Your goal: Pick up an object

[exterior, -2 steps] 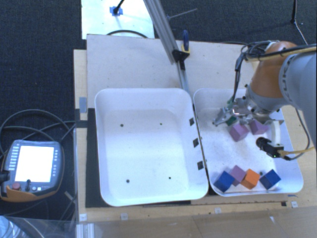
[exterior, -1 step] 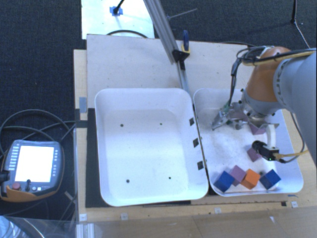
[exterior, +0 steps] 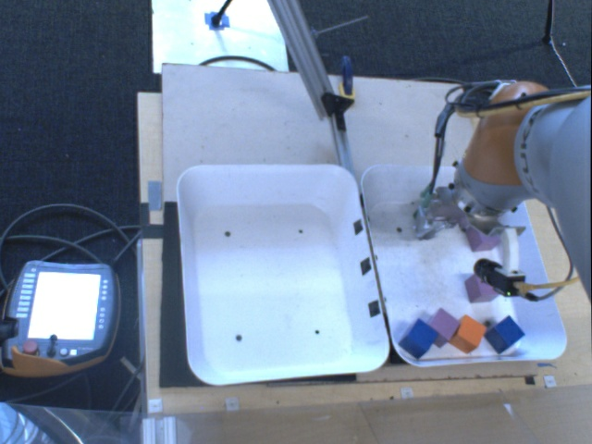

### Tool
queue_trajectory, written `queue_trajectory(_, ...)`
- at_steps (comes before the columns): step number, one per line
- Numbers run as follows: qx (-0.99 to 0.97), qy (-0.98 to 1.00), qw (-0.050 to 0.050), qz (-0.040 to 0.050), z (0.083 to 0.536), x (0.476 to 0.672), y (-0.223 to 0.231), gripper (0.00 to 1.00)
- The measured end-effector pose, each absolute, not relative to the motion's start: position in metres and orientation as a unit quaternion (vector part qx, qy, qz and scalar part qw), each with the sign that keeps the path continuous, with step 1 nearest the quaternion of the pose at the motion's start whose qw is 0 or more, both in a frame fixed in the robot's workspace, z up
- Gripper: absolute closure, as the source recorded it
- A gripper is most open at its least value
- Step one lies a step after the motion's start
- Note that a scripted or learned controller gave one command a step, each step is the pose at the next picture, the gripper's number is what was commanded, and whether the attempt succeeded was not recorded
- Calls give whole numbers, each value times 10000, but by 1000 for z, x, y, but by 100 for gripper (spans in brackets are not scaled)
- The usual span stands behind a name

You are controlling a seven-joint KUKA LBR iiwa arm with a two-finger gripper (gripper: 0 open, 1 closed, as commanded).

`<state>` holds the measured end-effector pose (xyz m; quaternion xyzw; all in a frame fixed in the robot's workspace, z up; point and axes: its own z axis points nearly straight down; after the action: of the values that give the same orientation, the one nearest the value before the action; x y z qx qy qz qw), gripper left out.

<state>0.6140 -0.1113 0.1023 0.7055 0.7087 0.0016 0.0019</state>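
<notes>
A control pendant with a lit screen point(exterior: 60, 314) is lying on the dark floor far left of the gripper, its cables looping around it. The left bin point(exterior: 277, 276) is sitting well left of the gripper, touching the right bin point(exterior: 403, 280) along their shared rims. A slanted metal post point(exterior: 298, 40) is crossing the board up and left of the gripper, ending near the bins' far rims. The gripper point(exterior: 426, 221) is hanging low over the far part of the right bin, just beside the far rim. How far it is open cannot be told from this angle, and no object is showing in its grasp. Below the gripper in the view, along the near rim, a row of blocks is sitting close together: the left blue block point(exterior: 418, 338), the small purple block point(exterior: 447, 324), the orange block point(exterior: 468, 333) and the right blue block point(exterior: 504, 334), all well apart from the gripper. Just right of the gripper, the upper purple block point(exterior: 483, 240) is lying partly under the wrist. The lower purple block point(exterior: 478, 289) is lying right of and below the gripper, between the upper one and the row. The grey arm with its orange band point(exterior: 523, 151) is occupying the view right of the gripper.
</notes>
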Motion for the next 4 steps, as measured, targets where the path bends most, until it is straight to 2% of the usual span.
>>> queue_trajectory(3,7047,7095,30,25,256,628,-96,100)
queue_trajectory(4,7037,7105,-10,3,241,613,-44,100)
